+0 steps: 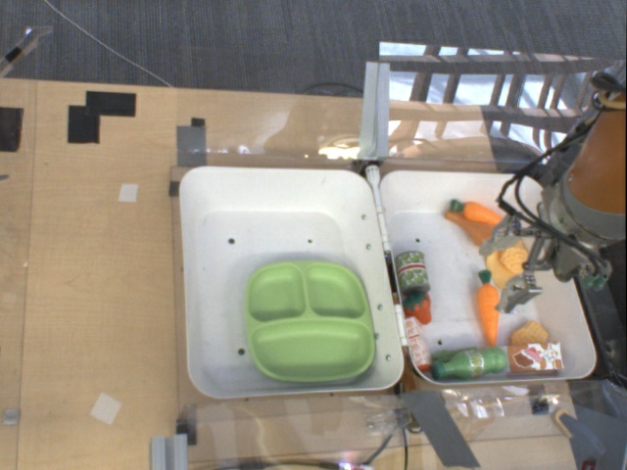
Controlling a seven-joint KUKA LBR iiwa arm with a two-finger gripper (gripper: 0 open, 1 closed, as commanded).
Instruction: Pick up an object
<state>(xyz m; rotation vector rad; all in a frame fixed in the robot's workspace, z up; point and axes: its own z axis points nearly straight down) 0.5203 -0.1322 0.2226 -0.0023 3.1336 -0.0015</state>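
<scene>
Gripper (516, 274) low over the right bin (443, 192), among the toy food.

From my seat I see the fingers spread apart with nothing between them, hanging just above a pale yellow, rough-edged cracker piece (506, 260) and beside the lower carrot (488, 308). I count two orange carrots, the other (472, 214) lying near the bin's far side. There is also one green bottle (470, 362) along the near wall, one small labelled can (410, 268), one red strawberry (419, 307) and one red-and-white packet (536, 357). The left bin (212, 206) holds one smooth green divided plate (310, 321) with three compartments.
</scene>
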